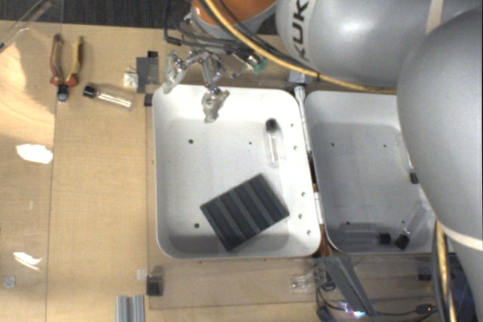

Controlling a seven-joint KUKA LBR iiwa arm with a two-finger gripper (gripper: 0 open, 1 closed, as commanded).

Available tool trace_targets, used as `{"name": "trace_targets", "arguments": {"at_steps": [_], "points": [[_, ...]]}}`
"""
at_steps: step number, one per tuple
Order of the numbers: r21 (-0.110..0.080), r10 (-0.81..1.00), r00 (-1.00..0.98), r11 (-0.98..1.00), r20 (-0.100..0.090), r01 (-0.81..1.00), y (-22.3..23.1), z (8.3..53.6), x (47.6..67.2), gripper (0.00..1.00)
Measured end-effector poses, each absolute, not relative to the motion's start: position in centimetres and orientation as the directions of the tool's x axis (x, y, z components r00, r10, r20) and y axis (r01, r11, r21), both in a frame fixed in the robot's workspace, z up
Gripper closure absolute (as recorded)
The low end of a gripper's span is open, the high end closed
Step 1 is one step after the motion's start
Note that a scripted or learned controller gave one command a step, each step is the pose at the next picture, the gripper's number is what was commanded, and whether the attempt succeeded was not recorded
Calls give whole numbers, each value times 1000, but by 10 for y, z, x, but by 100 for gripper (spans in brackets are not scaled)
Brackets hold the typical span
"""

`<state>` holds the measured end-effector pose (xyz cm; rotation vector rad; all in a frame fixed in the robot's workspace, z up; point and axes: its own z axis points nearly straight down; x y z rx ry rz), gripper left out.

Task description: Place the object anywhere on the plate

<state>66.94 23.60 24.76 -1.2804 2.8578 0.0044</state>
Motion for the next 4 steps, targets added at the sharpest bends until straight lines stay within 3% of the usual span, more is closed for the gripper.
{"name": "trace_targets", "arguments": {"at_steps": [1, 2, 3, 4], "points": [[2, -518, -856, 856, -8, -518, 214, 128, 669, 0], [4, -159, -987, 987, -15, -159, 237, 91, 619, 0], [9, -161, -986, 987, -33, -161, 240, 107, 623, 100], [0, -503, -864, 864, -13, -503, 236, 194, 670, 100]]}}
